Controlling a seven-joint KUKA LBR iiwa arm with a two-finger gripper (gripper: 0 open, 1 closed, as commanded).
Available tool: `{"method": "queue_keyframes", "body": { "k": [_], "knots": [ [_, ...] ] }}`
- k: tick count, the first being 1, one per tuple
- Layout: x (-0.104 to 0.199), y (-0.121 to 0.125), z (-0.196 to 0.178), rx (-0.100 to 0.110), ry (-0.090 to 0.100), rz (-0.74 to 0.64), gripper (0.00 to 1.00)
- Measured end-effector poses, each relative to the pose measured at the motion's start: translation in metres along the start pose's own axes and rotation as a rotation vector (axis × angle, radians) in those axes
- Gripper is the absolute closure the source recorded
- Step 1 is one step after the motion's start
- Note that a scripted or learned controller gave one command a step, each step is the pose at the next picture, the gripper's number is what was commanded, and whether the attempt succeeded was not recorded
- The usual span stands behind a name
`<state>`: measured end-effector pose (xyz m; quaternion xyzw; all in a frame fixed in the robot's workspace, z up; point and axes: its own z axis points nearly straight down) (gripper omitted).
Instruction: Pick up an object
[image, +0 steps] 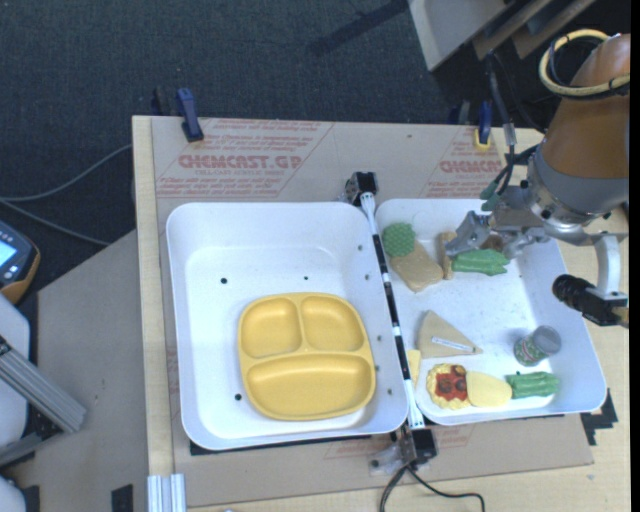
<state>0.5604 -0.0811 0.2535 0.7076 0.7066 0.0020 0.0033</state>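
Note:
My gripper (476, 238) hangs over the far part of the right bin (570, 300), reaching in from the right. Just below it in the view lies a green toy vegetable (481, 263), close to or touching the gripper's tip; whether it is held I cannot tell. To the left lie a tan slice of toy bread (417, 269) and a round green toy (398, 238). Nearer the front sit a pale sandwich wedge (445, 336), a small grey can (537, 346), a yellow-and-red toy food (465, 387) and another green piece (531, 384).
The left bin (200, 250) holds a yellow divided plate (305, 355). A ridge with black clips (362, 186) separates the two bins. The arm's grey and orange body (585, 150) looms over the right bin's far right corner.

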Motion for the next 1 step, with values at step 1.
{"method": "queue_keyframes", "body": {
  "k": [1],
  "knots": [
    [0.0524, -0.0301, 0.0407, 0.014, 0.004, -0.005, 1.00]
  ]
}}
